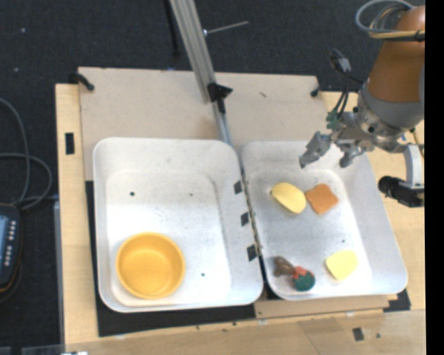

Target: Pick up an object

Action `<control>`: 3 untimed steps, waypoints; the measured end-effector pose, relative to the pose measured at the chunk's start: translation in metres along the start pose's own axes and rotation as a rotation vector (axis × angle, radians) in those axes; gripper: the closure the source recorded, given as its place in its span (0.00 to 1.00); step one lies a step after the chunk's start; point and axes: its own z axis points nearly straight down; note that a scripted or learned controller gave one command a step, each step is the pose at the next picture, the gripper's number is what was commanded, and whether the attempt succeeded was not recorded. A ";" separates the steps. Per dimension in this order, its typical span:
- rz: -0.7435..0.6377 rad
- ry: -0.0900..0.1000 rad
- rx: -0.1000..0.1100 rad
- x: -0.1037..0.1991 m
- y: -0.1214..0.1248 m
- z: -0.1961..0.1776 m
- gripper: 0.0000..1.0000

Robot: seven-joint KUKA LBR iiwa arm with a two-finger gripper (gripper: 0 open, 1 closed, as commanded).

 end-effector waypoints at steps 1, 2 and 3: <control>0.001 0.000 0.000 0.000 0.000 0.000 0.00; 0.003 0.000 0.002 0.004 0.002 0.058 0.00; 0.002 0.000 0.006 0.010 0.005 0.118 0.00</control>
